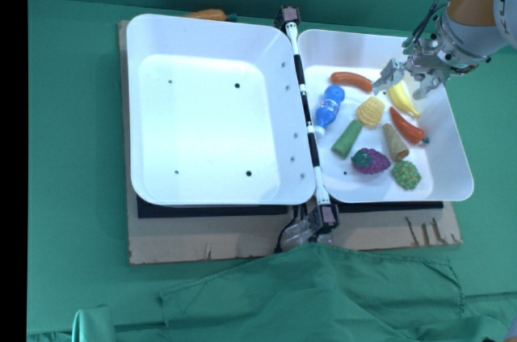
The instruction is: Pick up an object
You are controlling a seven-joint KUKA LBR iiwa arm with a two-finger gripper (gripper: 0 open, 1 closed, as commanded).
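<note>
Likely light, stiff and slick, the yellow toy banana (401,98) suits a mid-body pinch beneath the gripper (414,78), jaws apparently spread and empty

Worktop (73,130): covered in green cloth. Brown cardboard sheet (202,243) lies flat at centre, carrying two white bins (145,171) side by side. Crumpled green fabric (323,292) lies at the near edge, overlapping the cardboard.

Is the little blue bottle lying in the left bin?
No, the blue bottle lies in the right bin, close to the divider between the two bins.
</note>
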